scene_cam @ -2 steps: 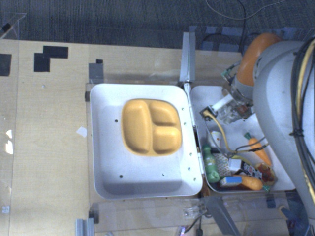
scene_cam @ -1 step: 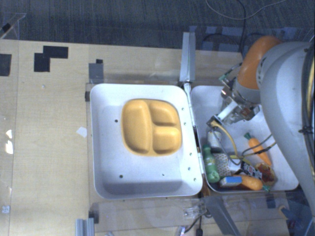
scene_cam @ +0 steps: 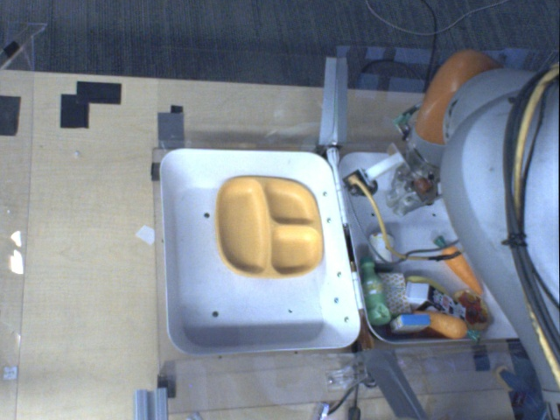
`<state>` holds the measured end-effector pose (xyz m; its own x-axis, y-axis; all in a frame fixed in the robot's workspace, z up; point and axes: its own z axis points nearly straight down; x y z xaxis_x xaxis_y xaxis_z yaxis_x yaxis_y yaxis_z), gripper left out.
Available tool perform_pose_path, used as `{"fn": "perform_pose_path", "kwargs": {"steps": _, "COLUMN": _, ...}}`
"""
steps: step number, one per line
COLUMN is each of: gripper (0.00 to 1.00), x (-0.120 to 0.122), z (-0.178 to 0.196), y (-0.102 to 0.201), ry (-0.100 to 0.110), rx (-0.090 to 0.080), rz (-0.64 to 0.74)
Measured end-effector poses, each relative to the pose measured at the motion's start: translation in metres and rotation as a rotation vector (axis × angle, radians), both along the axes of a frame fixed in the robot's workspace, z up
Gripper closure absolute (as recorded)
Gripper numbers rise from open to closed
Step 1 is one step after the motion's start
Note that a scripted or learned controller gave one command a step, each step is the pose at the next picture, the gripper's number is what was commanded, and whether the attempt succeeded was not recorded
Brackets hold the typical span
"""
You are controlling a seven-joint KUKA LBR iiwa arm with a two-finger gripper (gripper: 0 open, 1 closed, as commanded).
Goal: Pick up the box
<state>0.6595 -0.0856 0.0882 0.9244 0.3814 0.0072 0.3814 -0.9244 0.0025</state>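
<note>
Left bin point(scene_cam: 188, 261): yellow divided tray point(scene_cam: 267, 226) | Right bin point(scene_cam: 372, 169): green bottle point(scene_cam: 375, 294), box point(scene_cam: 411, 322), mixed items | Pincer point(scene_cam: 409, 185): above right bin, state cannot be told

The box point(scene_cam: 396, 293) is small, with a pale speckled face. It lies flat in the right bin point(scene_cam: 411, 234), near that bin's front edge and close to its left wall, partly covered by neighbouring clutter.

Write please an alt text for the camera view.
The grey arm reaches over the right bin, where small items crowd the near end. The left bin holds a yellow divided tray.
</note>
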Motion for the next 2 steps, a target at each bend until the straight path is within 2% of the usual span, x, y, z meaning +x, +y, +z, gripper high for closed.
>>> {"fn": "perform_pose_path", "kwargs": {"steps": 1, "gripper": 1.0, "x": -0.004, "z": -0.001, "y": -0.065, "ry": 0.002, "rx": 0.001, "rz": -0.182}}
{"fn": "perform_pose_path", "kwargs": {"steps": 2, "gripper": 1.0, "x": -0.001, "z": 0.0, "y": -0.004, "ry": 0.0, "rx": 0.003, "rz": -0.153}}
